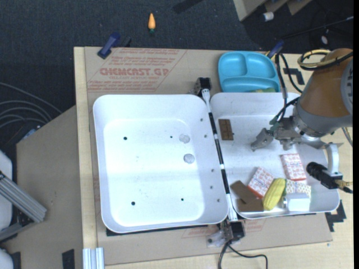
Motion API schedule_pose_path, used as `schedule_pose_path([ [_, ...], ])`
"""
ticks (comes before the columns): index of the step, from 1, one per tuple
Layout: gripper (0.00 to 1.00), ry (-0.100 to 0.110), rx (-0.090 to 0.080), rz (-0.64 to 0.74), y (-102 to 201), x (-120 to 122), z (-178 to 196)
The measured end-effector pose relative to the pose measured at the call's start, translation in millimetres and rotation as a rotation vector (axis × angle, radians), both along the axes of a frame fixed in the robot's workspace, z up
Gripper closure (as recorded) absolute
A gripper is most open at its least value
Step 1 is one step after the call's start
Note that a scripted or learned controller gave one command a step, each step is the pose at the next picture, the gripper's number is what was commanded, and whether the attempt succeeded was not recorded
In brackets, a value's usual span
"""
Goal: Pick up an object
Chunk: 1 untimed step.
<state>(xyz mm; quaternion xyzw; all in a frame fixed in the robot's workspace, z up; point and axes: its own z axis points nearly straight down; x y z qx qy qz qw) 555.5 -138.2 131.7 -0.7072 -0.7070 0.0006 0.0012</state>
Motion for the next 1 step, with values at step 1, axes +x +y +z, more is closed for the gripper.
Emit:
schedule_pose_path([
  [1,0.0,0.001,0.001,0.001,23.0,-15.0,-15.3],
])
